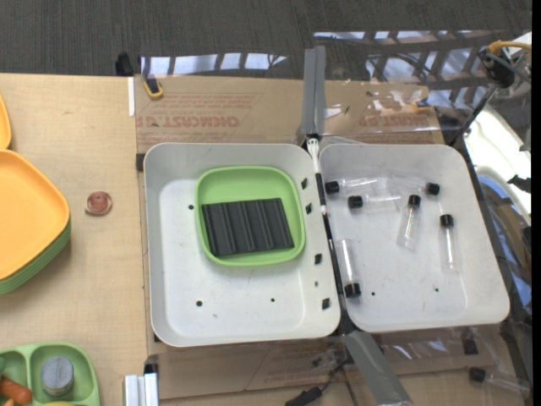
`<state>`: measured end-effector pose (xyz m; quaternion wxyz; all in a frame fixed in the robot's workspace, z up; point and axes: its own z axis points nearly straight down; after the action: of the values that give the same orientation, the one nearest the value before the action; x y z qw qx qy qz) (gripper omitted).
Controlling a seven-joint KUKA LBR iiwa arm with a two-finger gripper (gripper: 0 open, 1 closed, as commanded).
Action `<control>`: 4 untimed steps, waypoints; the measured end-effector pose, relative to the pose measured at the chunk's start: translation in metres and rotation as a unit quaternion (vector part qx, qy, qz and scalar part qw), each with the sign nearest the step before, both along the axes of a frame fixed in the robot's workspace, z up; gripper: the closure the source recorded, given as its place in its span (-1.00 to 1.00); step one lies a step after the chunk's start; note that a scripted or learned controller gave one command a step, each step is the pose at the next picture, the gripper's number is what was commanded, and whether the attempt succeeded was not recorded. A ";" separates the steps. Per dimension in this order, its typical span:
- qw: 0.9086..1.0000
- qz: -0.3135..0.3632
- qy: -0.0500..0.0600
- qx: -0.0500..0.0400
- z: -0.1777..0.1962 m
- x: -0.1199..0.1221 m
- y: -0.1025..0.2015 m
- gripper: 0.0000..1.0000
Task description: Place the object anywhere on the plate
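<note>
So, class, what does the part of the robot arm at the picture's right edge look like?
A smooth, pale, rounded casing runs along the right edge, likely the arm. Above it sit black cables and a yellow loop. Any markings are too cut off to tell.

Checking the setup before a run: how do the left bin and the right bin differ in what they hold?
The left bin holds a green plate with a dark ribbed block on it; the right bin holds several clear black-capped vials, scattered at different angles. Both are shallow, white and similar in size.
</note>
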<state>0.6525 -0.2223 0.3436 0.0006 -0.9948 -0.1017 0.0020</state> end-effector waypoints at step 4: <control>1.000 -0.002 0.000 0.000 -0.082 0.000 0.001 -1.00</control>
<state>0.6523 -0.2212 0.2620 0.0008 -0.9950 -0.1002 0.0023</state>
